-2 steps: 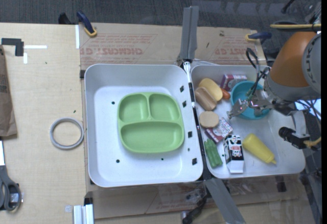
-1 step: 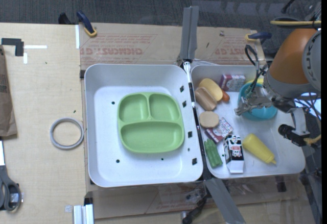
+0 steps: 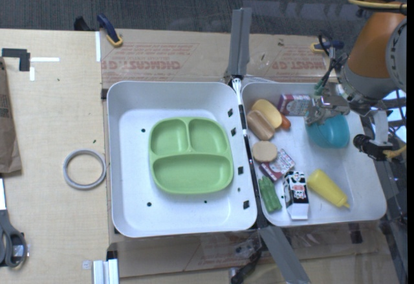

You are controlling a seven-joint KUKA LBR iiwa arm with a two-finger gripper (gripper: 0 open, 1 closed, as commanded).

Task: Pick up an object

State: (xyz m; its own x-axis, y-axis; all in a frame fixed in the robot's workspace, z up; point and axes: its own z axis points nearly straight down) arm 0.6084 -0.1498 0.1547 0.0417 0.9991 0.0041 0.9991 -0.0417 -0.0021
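Right bin [image 3: 362, 202], hand [image 3: 321, 110] touching teal cup [image 3: 331, 132]

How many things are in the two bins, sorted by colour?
Green: 2, tray, packet
Yellow: 2, bottle, bun
Teal: 1, cup
Tan: 2, hot dog, cookie
Black and white: 1, carton
Total: 8, leaving out small wrappers I can't identify.
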